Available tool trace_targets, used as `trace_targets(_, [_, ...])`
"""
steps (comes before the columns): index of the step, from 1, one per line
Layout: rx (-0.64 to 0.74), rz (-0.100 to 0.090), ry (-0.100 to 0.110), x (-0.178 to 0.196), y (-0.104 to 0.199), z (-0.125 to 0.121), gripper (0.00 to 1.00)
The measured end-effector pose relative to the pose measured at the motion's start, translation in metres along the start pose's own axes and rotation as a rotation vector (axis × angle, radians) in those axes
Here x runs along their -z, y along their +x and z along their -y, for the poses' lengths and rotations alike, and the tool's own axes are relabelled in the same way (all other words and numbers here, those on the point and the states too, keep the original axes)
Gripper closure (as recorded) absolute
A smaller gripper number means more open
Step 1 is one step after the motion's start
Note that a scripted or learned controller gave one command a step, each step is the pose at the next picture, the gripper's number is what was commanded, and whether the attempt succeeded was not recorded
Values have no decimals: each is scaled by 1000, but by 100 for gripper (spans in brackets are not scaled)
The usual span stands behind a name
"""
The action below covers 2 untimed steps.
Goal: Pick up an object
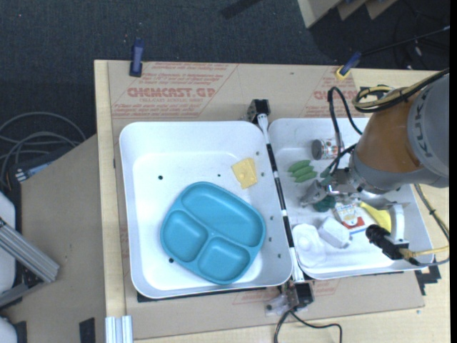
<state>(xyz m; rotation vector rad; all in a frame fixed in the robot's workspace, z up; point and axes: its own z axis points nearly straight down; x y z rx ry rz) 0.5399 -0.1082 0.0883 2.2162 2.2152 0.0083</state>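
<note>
We see the tool (323,190) low in the right bin (285,136), among small clutter (its grip state we cannot tell); a blue tray (212,231) lies at nine o'clock.

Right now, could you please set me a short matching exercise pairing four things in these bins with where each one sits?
Things:
1. blue divided plate
2. yellow wedge
3. green pods
4. tool

Places:
A. right bin, upper part, near the divider
B. left bin, lower middle
C. right bin, down among the clutter at its middle
D. left bin, upper right, just above the plate

Pairs: 1-B, 2-D, 3-A, 4-C
</note>
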Motion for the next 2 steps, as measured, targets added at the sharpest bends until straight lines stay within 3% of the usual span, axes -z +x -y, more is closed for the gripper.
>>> trace_targets(1, [-1, 3, -8, 12, -1, -2, 100])
trace_targets(2, [2, -2, 8, 128, 57, 9, 100])
